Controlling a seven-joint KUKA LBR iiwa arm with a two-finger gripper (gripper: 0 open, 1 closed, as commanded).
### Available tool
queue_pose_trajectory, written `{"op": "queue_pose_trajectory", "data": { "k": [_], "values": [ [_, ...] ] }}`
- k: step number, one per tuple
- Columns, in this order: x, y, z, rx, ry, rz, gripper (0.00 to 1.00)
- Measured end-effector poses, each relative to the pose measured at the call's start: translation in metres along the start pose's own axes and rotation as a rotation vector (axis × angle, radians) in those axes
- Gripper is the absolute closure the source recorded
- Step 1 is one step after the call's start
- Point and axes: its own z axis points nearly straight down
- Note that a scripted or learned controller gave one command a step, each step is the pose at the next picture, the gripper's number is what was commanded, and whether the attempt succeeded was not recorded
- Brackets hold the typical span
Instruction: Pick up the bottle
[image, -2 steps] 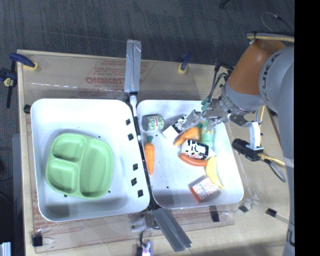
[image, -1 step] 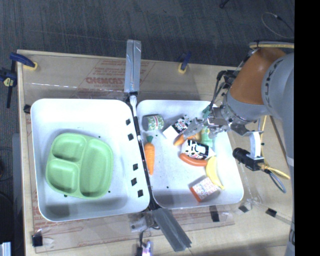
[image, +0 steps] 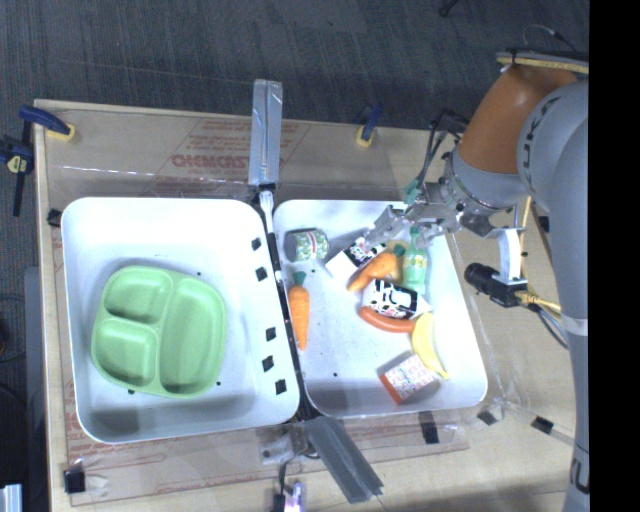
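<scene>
While the grey arm (image: 540, 140) is reaching in from the right over the table (image: 330, 150), its end effector (image: 405, 225) is hanging low over the back of the right bin (image: 455, 385), just above the cluster of items there. Whether that end effector is apart or together, I cannot tell, as the metal parts are blurring into the clutter beneath.

A green bottle (image: 414, 262) is standing or lying directly under the tool, toward the right bin's far right side, touching an orange piece (image: 375, 268) on its left. A black-and-white toy (image: 392, 296) is sitting just in front of the bottle, on a red-orange sausage-like item (image: 380, 320). A banana (image: 428, 345) is lying near the right wall, with a small printed box (image: 407, 378) in front of it. A carrot (image: 298, 312) is lying along the left wall of that bin, and a small can (image: 306, 244) is resting behind it.

A green divided plate (image: 160, 328) is sitting in the left bin (image: 90, 225).
</scene>
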Motion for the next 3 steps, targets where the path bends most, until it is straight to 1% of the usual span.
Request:
{"op": "queue_pose_trajectory", "data": {
  "k": [1,2,3],
  "values": [
    [-0.005,-0.022,0.007,0.005,0.0,0.124,0.0],
    [-0.002,-0.006,0.012,0.001,-0.001,0.154,0.0],
    [-0.001,-0.025,-0.011,0.003,0.001,0.142,0.0]
  ]
}}
